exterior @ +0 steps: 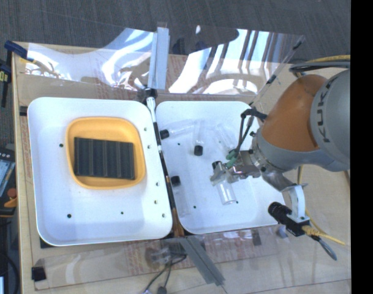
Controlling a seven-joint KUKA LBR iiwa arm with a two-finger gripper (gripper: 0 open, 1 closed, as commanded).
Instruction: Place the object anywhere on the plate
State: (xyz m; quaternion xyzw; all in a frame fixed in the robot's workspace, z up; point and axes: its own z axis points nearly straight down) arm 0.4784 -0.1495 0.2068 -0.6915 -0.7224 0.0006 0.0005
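The scene is viewed from above and at a slant. Two shallow white bins sit side by side on the bench. The left bin holds a yellow plate with a dark ribbed insert at its centre; this plate is the target of the task. The right bin holds the object to be moved, which appears to be a small clear tube or vial lying flat on the bin floor, its long axis running roughly from upper left to lower right. Its transparency makes its outline faint against the white floor. Two small dark pieces also lie on the floor of this bin, apart from the vial.

The arm reaches in from the right, and its gripper hangs over the middle of the right bin. The vial lies just below the gripper in the view, close to its tip; whether they touch cannot be told. Nothing is visibly clamped in the gripper, and the view does not resolve how its fingers stand.

The deciding relation is that the plate lies well to the left of both gripper and vial, across the wall between the bins. By this judgement, a secure grasp comes first, then a carry leftward over that wall.
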